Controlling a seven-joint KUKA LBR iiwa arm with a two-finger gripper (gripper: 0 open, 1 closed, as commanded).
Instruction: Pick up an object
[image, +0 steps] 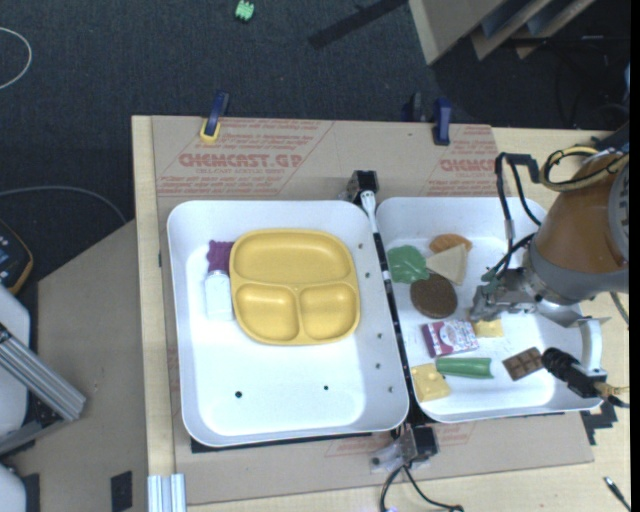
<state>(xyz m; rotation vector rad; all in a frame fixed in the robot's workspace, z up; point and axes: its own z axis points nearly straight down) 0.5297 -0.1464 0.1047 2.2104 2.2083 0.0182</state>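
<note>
My gripper (492, 300): low in the right white bin (520, 405), toward its 3 o'clock side; my grey arm with the orange band comes in from 3 o'clock. Whether anything is clamped there I cannot tell.

Nearest thing: a small pale-yellow square block (488, 327), just beside my gripper at its 6 o'clock. This is my judged target, since it asks only a short drop.

Its axis: roughly square, no clear long side, so I judge wrist turn matters little.

Other candidates: a pink-and-white flat printed packet (449, 338) at 8 o'clock of my gripper, near; a round dark-brown flat disc (434, 296) at 9 o'clock, near; a tan wedge like a bread slice (450, 263) at 10 o'clock; a green leaf-shaped soft piece (406, 264) farther out at 10 o'clock.

Lower row: a green long pod-like piece (464, 367), long axis running 9-to-3, touching a yellow cheese-like square (429, 381) on its 9 o'clock end; a small brown chocolate-like rectangle (521, 363) at 5 o'clock of my gripper.

In the way: the packet lies close to the block's 9 o'clock side and could be nudged; my own wrist partly shades the spot.

Left white bin (290, 415): holds a yellow three-compartment plastic tray (294, 283), with a purple piece (219, 255) and a white small bottle-like item (216, 296) at the tray's 9 o'clock, all well apart from me.
</note>
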